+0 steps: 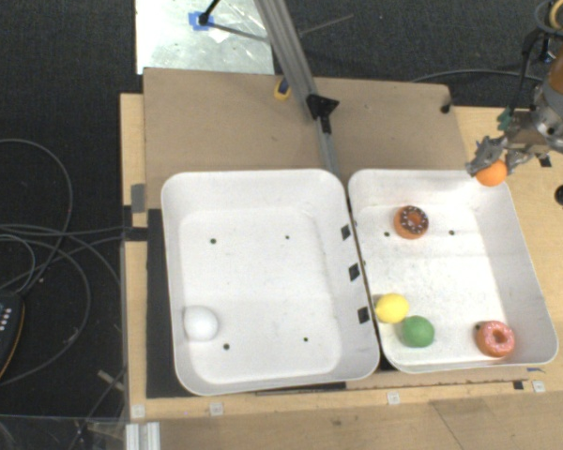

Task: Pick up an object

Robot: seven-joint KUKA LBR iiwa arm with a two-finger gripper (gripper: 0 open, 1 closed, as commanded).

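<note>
My gripper [493,162] hangs over the far right corner of the right bin [535,279], with the arm coming in from the right edge. A small orange ball [491,174] sits between its fingertips, lifted off the bin floor. In the right bin lie a chocolate-frosted donut [411,221] near the back, a yellow ball [391,307] and a green ball [417,331] touching each other at the front left, and a pink-frosted donut [494,338] at the front right. A white ball [201,323] rests in the front left corner of the left bin [253,181].
A grey pole [291,45] slants across the brown board behind the bins and ends at a black clamp [321,107]. Cables lie on the dark floor to the left. Black clips [353,272] join the two bins along their shared rims.
</note>
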